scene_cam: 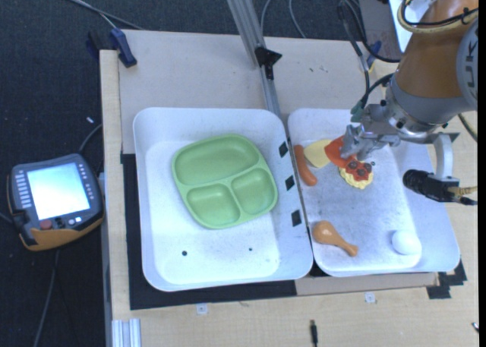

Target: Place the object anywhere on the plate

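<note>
A green three-compartment plate [222,179] lies in the left bin [171,258]. In the right bin [380,250] my gripper [357,157] hangs low over a yellow and red pizza slice [357,175] near the bin's back. An orange and yellow piece [325,151] lies just left of the gripper. An orange hot dog [305,165] rests along the right bin's left wall. A toy chicken drumstick [333,237] lies near the front, and a white egg [405,242] sits at the front right.
A metal pole [247,15] rises from between the bins at the back. A teach pendant [52,200] lies off the bench to the left. A black cable fitting [431,184] hangs by the right bin's right edge.
</note>
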